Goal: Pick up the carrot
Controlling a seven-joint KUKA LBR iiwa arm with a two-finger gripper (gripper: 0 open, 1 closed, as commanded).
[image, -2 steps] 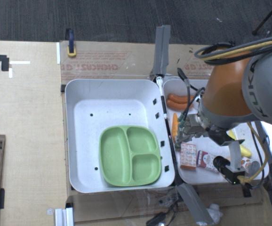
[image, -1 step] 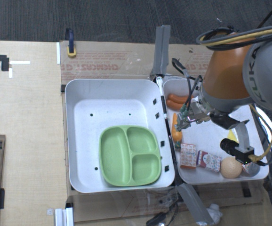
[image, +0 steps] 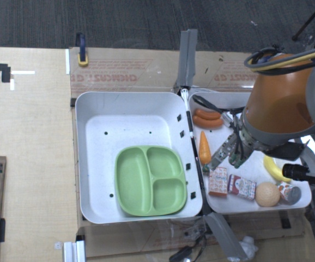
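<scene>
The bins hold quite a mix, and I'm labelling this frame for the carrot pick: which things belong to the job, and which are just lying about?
Job:
carrot, at the right bin's left wall
gripper, low beside it

Lying about:
green divided plate, left bin
hot dog
banana
two small cartons
round bun
small can
</scene>
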